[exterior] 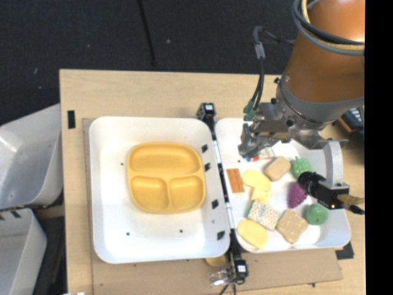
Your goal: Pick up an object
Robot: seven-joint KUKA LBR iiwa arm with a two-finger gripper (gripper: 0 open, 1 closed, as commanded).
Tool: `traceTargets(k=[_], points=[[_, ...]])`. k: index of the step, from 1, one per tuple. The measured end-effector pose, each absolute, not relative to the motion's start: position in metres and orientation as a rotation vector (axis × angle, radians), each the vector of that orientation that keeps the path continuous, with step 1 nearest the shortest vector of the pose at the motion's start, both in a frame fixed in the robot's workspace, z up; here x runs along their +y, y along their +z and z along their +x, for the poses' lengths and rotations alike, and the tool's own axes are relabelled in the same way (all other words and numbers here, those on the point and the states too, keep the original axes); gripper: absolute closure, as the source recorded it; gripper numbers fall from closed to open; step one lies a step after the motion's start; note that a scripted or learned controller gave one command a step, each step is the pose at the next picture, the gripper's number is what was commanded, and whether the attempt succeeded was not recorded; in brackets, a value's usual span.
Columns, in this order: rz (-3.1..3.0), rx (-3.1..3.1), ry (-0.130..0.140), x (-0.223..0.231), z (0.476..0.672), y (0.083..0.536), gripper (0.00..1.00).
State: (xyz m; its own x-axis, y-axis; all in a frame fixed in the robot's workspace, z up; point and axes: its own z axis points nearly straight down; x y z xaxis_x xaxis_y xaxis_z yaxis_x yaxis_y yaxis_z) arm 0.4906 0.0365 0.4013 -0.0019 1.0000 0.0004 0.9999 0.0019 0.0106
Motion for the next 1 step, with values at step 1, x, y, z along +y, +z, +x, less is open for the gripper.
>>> traceTargets(k=[1], points=[[2.213, 2.227, 0.004, 0.0851, 0.4901, 0.4250, 1.00]])
